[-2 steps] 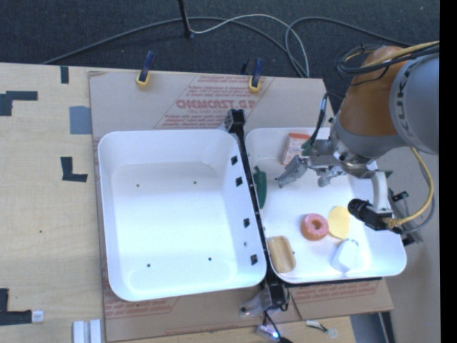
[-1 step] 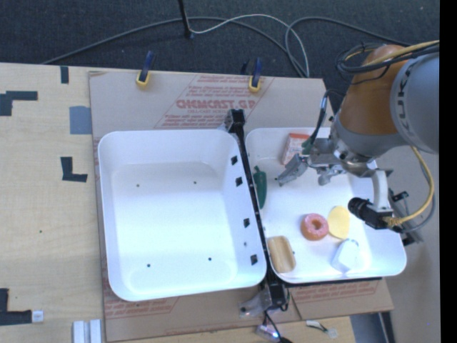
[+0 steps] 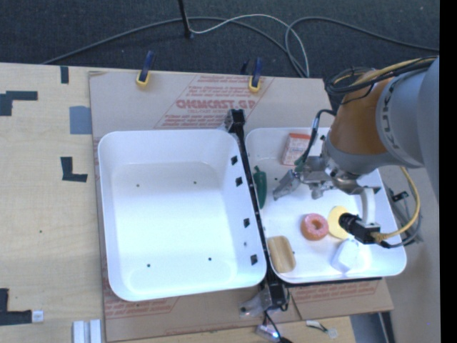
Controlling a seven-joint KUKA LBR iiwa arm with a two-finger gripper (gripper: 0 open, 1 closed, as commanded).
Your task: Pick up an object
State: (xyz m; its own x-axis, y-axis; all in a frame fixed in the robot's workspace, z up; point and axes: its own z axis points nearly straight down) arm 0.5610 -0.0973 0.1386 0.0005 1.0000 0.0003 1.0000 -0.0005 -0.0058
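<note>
Item 1, candidate objects: all are lying in the right bin [image 3: 371, 269], in the right half of the frame. A pink ring-shaped toy [image 3: 314, 226] is sitting at the bin's centre, just beside a yellow disc-like piece [image 3: 337, 215] to its right. A tan bread-like block [image 3: 280, 253] is resting at the bin's lower left, against the divider. A white lump [image 3: 348, 255] is lying at lower right. An orange-and-white packet [image 3: 295, 148] is lying at the upper left of the bin, and a dark green object [image 3: 260, 184] is leaning along the left wall.

Item 2, end effector [image 3: 287, 185]: it is hovering low over the bin's bare middle-left floor, between the green object and the pink ring, its fingers [image 3: 283, 186] appearing to be standing apart with nothing between them. No object is being held.

Item 3, arm [image 3: 371, 131]: grey with an orange band, it is reaching in from the right edge of the frame.

Item 4, left bin [image 3: 107, 156]: white, sitting on cardboard on the table [image 3: 43, 191].

Step in hand, by judgement: the approach is being made, and the grasp is not yet done. The next move is calling for centring over one object, most likely the green one or the pink ring, descending until the fingers are straddling it, then closing and lifting.
</note>
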